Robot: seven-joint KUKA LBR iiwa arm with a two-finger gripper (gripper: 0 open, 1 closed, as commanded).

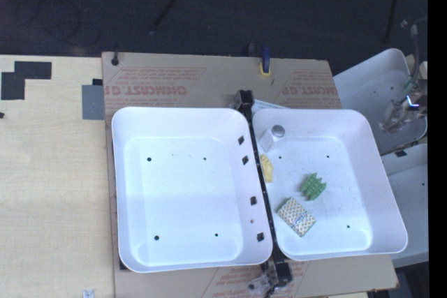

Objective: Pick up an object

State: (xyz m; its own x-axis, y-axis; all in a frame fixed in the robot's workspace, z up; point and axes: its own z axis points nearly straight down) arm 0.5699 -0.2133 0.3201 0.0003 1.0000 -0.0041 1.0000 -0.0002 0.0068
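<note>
Though I cannot tell my claw's state, the patterned packet [297, 216], lower right, looks light; I'd pinch its short sides.

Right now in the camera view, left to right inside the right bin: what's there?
Yellow piece by the divider → grey cylinder → patterned packet → green toy, all lying on the right bin floor.

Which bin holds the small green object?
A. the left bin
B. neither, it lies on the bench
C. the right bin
C: the green object lies on the floor of the right bin, beside the patterned packet.
</note>
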